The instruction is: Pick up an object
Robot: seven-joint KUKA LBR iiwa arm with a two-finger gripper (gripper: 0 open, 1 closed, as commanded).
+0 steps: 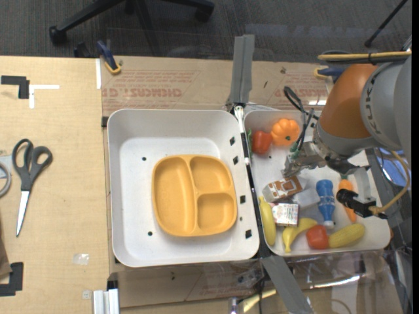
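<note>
The right bin (pixel 273 166) holds several small items: an orange pumpkin (pixel 286 131), a red pepper (pixel 262 141), a brown carton (pixel 281 189), a white packet (pixel 285 213), a blue bottle (pixel 325 201), a banana (pixel 267 221), a red tomato (pixel 317 237) and a yellow piece (pixel 347 235). My gripper (pixel 292 169) hangs low in this bin. It is just above and to the right of the brown carton, between the pumpkin and the blue bottle. The grey arm with its orange band covers the bin's far right part.
The left bin (pixel 131 136) holds a yellow divided plate (pixel 194 195). An orange carrot-like piece (pixel 350 203) lies by the right bin's right wall. Scissors (pixel 26 175) lie on the wooden bench at far left. A metal divider (pixel 241 77) stands between the bins.
</note>
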